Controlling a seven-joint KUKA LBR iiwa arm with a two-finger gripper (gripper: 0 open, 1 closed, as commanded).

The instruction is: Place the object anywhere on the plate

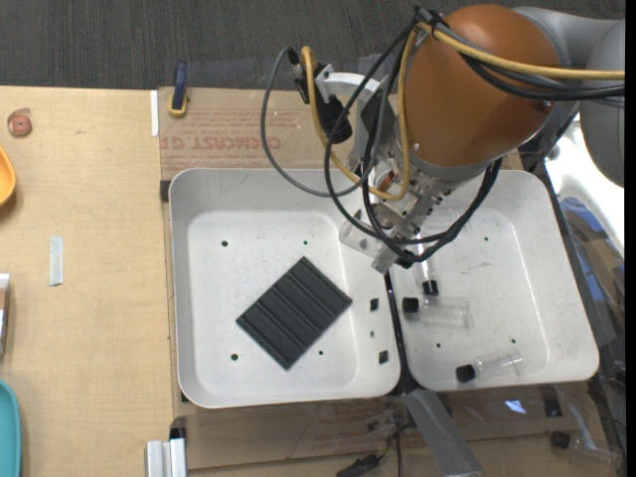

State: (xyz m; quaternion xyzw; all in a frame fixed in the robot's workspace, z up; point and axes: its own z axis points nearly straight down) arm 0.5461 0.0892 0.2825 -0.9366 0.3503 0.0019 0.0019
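A dark ribbed square plate (295, 311) lies flat in the left bin (185, 296), turned like a diamond. In the right bin (561, 276) are two clear vials with black caps: one (437, 312) close to the divider, the other (490, 368) near the front edge. A small black piece (429, 287) sits just above the first vial. My gripper (383, 249) hangs under the orange wrist over the divider between the bins. It is up and to the right of the plate and above the nearer vial. Nothing is visibly held in it.
Loose cables (298, 127) loop from the wrist over the back of the left bin. Brown cardboard (238, 132) lies behind the bins. A wooden bench top (79, 266) stretches to the left, with an orange object (5, 182) and a teal object (8, 435) at its edge.
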